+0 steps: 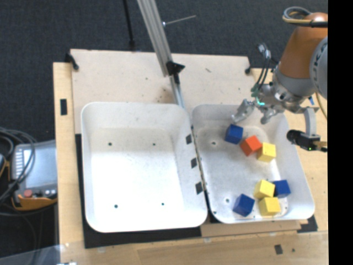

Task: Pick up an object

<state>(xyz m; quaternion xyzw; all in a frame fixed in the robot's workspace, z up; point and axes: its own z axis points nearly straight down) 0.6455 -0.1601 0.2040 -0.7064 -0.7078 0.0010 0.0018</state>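
Lying nearest the camera in the right bin (pixel 298 164) is a cluster of four blocks by its front rim: a blue cube (pixel 243 204) at the front left, a yellow cube (pixel 269 206) just beside it to the right, another yellow cube (pixel 264 189) behind that, and a second blue cube (pixel 281 187) touching or nearly touching that upper yellow one. Farther back, near the bin's middle, three more blocks form a slanted row: a yellow cube (pixel 266 152) on the right, an orange cube (pixel 251 145) just beside it, and a blue cube (pixel 234 133) at the left end, slightly apart from the orange one. The gripper (pixel 255 113) hangs over the far part of the same bin, just behind this row, with its two fingers spread apart and nothing between them; the blue cube of the row sits closest, just in front and a little to the left of the fingertips, and it seems the tips are above the bin floor rather than touching it, though the slant makes that hard to judge. The left bin (pixel 88 148) sits alongside, its white floor speckled. Behind both bins, a slanted metal post (pixel 157 37) rises from the bench (pixel 110 70).
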